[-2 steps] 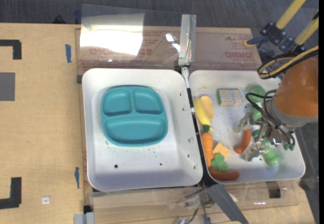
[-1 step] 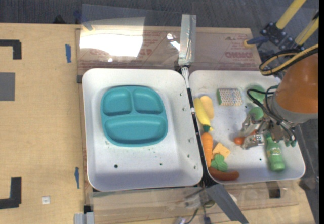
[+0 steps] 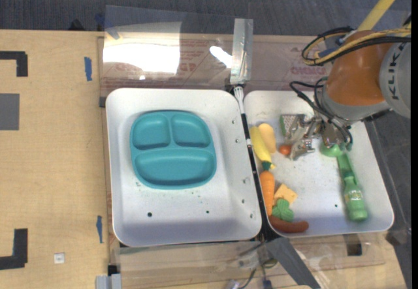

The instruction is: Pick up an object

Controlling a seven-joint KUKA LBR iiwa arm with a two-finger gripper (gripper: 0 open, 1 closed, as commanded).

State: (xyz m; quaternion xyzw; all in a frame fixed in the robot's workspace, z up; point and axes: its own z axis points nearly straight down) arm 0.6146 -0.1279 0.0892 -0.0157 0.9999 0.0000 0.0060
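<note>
Low over the right bin (image 3: 379, 212) the claw (image 3: 302, 141) is seen, hung from the grey arm (image 3: 366, 82) that reaches in from the right. Whether the claw is spread or pressed together cannot be told, as the metal parts are blurred against the white floor, and nothing can be made out between them. A small red piece (image 3: 285, 149) is found just left of the claw, and a yellow banana (image 3: 263, 142) lies beyond it near the bin's left wall. Below the banana an orange carrot (image 3: 268, 188) is laid lengthwise, with a yellow wedge (image 3: 285, 193) beside it, a green leafy piece (image 3: 282, 209) under that, and a red sausage (image 3: 290, 226) at the near edge. A green bottle (image 3: 349, 183) is stretched along the right side of the same bin, its top close to the claw. A teal divided plate (image 3: 173, 149) is held in the left bin (image 3: 130, 216).
</note>
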